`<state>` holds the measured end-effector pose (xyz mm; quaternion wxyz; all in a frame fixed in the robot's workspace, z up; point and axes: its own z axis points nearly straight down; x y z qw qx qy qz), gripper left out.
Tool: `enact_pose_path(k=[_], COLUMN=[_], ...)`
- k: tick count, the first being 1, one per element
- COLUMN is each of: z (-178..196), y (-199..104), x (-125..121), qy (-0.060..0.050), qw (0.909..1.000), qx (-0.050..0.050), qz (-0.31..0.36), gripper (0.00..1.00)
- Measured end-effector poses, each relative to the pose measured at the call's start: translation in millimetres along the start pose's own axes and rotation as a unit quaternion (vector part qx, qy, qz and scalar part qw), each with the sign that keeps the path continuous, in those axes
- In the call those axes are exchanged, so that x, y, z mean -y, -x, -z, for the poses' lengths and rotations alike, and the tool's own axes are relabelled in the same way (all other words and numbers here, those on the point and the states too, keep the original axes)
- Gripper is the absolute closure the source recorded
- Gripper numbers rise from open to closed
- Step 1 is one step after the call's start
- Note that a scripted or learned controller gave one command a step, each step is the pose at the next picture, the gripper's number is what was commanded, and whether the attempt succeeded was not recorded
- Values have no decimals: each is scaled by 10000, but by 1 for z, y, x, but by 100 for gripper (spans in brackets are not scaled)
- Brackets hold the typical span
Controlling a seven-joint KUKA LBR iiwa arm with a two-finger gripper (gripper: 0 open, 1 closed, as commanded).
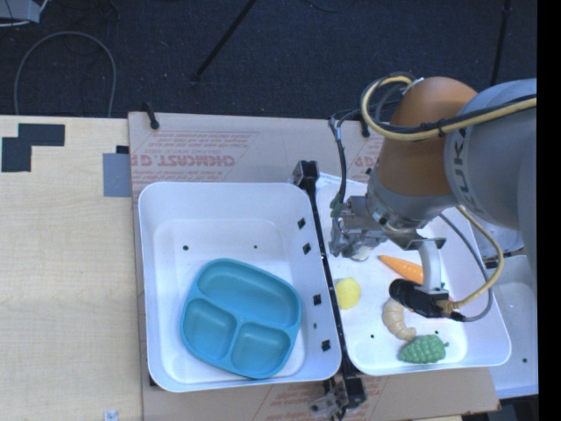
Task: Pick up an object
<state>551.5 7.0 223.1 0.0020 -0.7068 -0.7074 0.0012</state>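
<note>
We find four small things to pick from, all in the right bin (478, 336). A yellow ball (348, 293) lies close to that bin's left wall, just beside the strip where the two bins meet. An orange carrot (401, 266) lies to the right of the ball and a little higher in the view, set at a slant. Below the carrot rests a pale curved piece (399, 320). At its lower end, so near that we cannot say whether they touch, sits a green knobbly piece (422, 349), close to the bin's near wall.

The end effector (349, 244) hangs over the upper left part of this same bin, above the yellow ball in the view and to the left of the carrot's narrow end. Its metal parts run together in the picture, so we cannot tell whether it is wide or narrow. The arm (429, 139) behind it, grey with an orange band, reaches in from the right.

The left bin (166, 209) holds a blue divided plate (241, 317) with three compartments, lying turned at an angle in the lower middle of the bin. Both bins stand on a cardboard sheet (219, 152) with red lettering, and that lies on a pale wooden tabletop (61, 279). Beyond the tabletop we see dark floor (263, 42) with thin cables (74, 46) across it.
</note>
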Motion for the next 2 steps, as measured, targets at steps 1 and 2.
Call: enact_pose_path(k=[1, 2], z=[-7, 1], y=[-46, -88], x=[12, 23], qy=[-3, 3], qw=[10000, 10000], qx=[2, 3], qz=[8, 11], gripper=[100, 100])
